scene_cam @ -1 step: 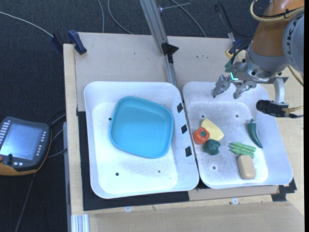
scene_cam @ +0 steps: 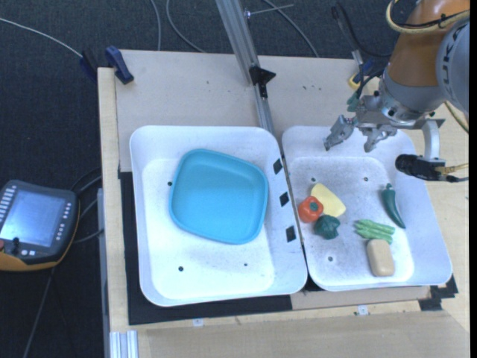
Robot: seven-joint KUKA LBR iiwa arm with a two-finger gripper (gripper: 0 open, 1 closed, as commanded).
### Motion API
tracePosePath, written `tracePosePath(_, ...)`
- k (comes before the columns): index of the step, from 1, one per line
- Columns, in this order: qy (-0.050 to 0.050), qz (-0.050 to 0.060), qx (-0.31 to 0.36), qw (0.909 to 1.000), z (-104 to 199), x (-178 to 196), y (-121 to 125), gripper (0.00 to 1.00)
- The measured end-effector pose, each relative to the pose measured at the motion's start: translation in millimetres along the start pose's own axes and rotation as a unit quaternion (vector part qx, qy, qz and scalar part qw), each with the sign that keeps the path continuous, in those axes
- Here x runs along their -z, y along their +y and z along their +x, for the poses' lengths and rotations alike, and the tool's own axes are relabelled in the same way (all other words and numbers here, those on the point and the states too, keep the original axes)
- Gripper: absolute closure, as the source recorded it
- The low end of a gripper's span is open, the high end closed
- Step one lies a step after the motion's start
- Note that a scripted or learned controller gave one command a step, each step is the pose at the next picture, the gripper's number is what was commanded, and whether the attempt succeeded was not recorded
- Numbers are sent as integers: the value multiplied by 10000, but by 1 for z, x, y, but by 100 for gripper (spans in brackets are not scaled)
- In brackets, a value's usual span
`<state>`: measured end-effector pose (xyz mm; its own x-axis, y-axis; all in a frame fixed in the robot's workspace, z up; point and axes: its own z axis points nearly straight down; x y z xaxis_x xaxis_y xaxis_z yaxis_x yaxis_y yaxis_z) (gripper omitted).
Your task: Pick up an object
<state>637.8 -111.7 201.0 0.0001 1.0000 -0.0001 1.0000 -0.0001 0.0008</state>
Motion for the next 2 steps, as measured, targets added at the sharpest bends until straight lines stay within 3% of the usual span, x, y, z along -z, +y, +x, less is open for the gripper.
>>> tracePosePath(2, 3, 25, 2, 10000, 6, -108, -8, 0)
